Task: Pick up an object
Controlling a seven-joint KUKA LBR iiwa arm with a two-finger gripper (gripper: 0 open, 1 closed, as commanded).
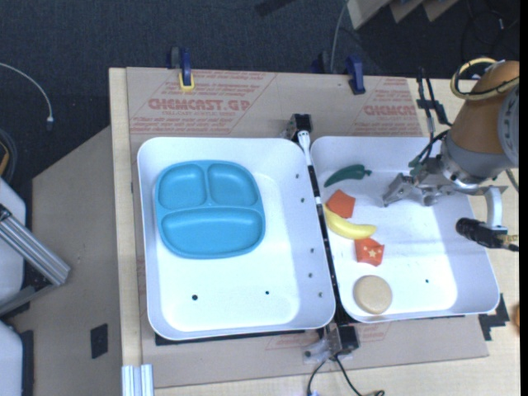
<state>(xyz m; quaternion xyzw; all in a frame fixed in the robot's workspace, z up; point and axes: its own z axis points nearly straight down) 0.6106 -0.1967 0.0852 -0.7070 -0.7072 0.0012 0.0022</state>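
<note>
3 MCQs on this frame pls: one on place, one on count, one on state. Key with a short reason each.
1. Where does the blue divided plate sit?
A. In the left bin
B. In the right bin
C. On the bare bench

2. How many loose items lie in the right bin?
A. Two
B. Five
C. Eight

3. How does the hand stand relative to the items?
A. It clamps the banana
B. It hangs over the right bin with no item between its fingers
C. It rests on the blue plate

Key:
1 A: the blue divided plate lies in the left bin.
2 B: green pepper, orange-red piece, banana, red piece and tan round piece lie in the right bin.
3 B: the hand hangs right of the pepper, apart from every item.
</note>
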